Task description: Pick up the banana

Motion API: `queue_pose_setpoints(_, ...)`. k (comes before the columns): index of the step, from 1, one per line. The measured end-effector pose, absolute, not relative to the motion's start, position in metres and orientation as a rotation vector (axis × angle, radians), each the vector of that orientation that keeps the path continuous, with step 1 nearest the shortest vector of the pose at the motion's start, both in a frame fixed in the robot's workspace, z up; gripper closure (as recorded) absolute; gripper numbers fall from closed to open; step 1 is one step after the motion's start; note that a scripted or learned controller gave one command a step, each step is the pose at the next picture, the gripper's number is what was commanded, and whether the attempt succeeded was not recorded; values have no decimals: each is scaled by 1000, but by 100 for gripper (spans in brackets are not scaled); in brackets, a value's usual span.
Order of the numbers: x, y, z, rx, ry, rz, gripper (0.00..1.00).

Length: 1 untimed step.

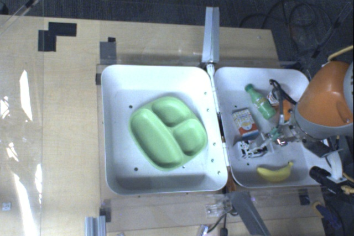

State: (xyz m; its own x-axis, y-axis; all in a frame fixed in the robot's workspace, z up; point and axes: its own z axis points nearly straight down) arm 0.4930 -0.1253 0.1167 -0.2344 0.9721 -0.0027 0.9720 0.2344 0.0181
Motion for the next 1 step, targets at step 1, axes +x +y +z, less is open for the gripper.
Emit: queue_pose_setpoints(1, 544, -146, 226, 2106, 2320, 6, 0)
